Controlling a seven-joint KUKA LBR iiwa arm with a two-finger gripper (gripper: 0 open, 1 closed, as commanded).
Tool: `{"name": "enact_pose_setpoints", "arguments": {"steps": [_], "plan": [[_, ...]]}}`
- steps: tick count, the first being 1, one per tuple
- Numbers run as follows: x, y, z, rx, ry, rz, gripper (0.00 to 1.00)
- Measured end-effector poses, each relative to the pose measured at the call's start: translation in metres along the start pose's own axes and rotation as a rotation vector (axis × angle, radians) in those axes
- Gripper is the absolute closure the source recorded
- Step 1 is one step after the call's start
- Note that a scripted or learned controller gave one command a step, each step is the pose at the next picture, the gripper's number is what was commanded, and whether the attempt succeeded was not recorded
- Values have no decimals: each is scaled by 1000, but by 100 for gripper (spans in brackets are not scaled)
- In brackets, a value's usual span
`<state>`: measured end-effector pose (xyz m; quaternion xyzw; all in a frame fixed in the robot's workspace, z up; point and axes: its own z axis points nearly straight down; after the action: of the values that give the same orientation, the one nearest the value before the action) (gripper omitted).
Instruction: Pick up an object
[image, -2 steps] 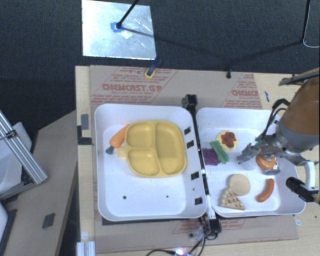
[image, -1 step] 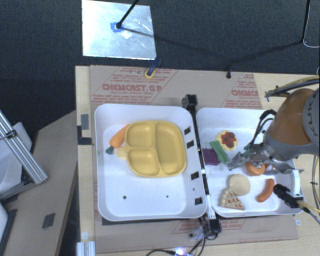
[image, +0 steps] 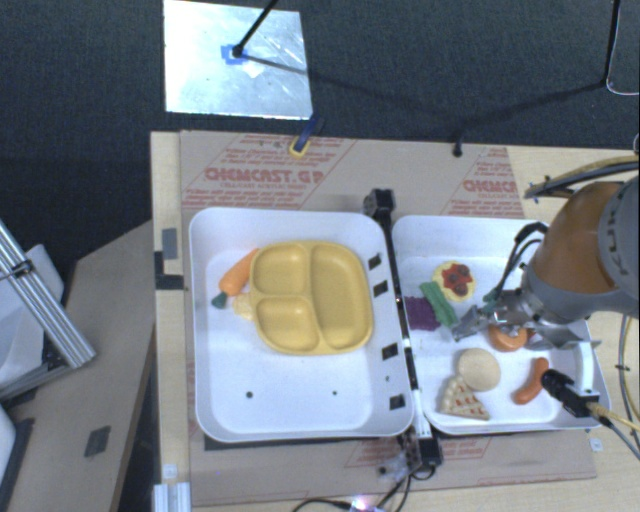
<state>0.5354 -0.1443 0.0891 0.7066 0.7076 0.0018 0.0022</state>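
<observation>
My gripper (image: 483, 321) hangs low over the middle of the right bin (image: 500, 232), with the arm reaching in from the right. An orange ring-shaped toy (image: 507, 339) lies right under it, partly covered by the gripper body. Just left of the gripper are a green bean (image: 437, 300) and a purple piece (image: 421, 316). A round yellow toy with a red top (image: 453, 279) lies behind them. In front of the gripper sit a beige bun (image: 479, 368), a waffle wedge (image: 463, 400) and an orange sausage (image: 530, 380).
The left bin (image: 215, 400) holds a yellow divided plate (image: 306, 296) with a carrot (image: 236, 274) against its left side. A black-clipped divider (image: 395, 310) separates the bins. Cardboard lies beneath both bins.
</observation>
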Motion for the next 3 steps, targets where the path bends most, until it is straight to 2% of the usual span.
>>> {"name": "enact_pose_setpoints", "arguments": {"steps": [1,2,3], "plan": [[-4,3,-13,-14,-11,2,100],[-10,-4,-63,1,-1,2,100],[-5,5,-112,-1,-1,-3,100]]}}
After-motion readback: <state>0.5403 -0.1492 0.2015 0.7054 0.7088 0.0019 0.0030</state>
